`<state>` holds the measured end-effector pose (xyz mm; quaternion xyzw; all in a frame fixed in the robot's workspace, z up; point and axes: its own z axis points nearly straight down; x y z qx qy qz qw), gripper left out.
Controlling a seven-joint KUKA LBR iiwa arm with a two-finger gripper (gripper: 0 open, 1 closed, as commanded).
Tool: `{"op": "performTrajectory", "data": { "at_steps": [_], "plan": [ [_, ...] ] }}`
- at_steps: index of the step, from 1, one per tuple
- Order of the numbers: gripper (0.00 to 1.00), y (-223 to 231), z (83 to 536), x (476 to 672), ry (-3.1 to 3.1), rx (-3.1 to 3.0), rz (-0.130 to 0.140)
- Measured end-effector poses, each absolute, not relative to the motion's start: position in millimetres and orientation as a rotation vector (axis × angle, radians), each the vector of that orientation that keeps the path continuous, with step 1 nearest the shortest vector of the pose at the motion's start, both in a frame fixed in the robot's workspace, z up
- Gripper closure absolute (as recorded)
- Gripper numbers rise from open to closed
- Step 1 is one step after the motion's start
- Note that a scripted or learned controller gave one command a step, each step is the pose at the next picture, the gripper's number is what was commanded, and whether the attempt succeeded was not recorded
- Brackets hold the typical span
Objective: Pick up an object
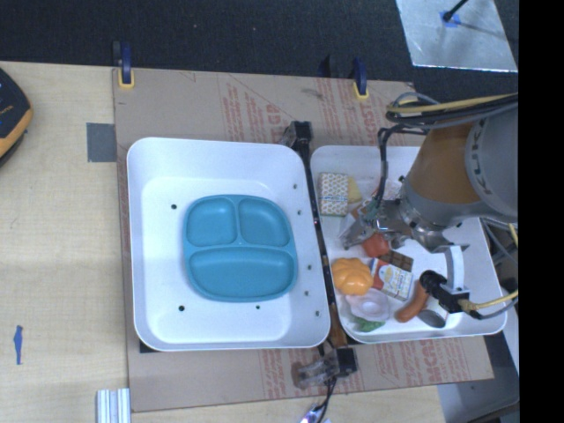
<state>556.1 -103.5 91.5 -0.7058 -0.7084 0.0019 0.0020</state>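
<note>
Claw [377,226] down among the right white bin's [480,320] clutter.
Can't tell its grip; best settle squarely over one piece, like the small red object [377,245].

One fixed camera looks down at a slant from above the bench — the two shallow white plastic bins [141,236] fill mid-frame, the grey arm [476,174] enters from 3 o'clock.

Glossy white plastic bins [150,236], matt blue plastic plate [240,247], brown cardboard sheet [220,104] over pale wood desk [53,236].
</note>
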Motion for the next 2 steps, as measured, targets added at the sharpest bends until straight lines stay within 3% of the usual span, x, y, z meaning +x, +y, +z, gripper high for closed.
{"op": "performTrajectory", "data": {
  "at_steps": [1, 2],
  "plan": [
    [1.0, -105, 102, 555.7, -2.222, -2.213, 0.009],
    [1.0, -48, 226, 545.1, -2.231, -2.213, -0.004]
  ]
}}
